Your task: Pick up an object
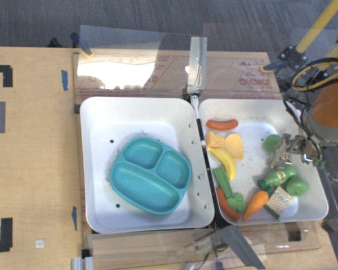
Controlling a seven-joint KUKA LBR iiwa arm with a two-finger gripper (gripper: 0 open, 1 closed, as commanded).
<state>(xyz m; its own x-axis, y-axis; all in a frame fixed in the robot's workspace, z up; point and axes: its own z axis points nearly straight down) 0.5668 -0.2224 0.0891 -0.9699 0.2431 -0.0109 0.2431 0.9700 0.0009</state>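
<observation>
The right bin (312,204) holds several toy foods. A red-orange sausage (222,124) lies at the back, with a yellow banana (226,163) and a pale yellow piece (234,145) in front of it. An orange carrot (256,203) and a green bean pod (227,187) lie near the front. My gripper (287,152) hangs low over the right half of this bin. It is right beside a round green piece (271,143) and just above a green pepper-like toy (276,178). I cannot see anything held.
The left bin (96,117) bears a teal divided plate (151,175). A green ball (297,186) and a checkered wedge (278,201) lie front right of the right bin. Cables (312,75) and the arm's orange band (329,108) hang at the right edge.
</observation>
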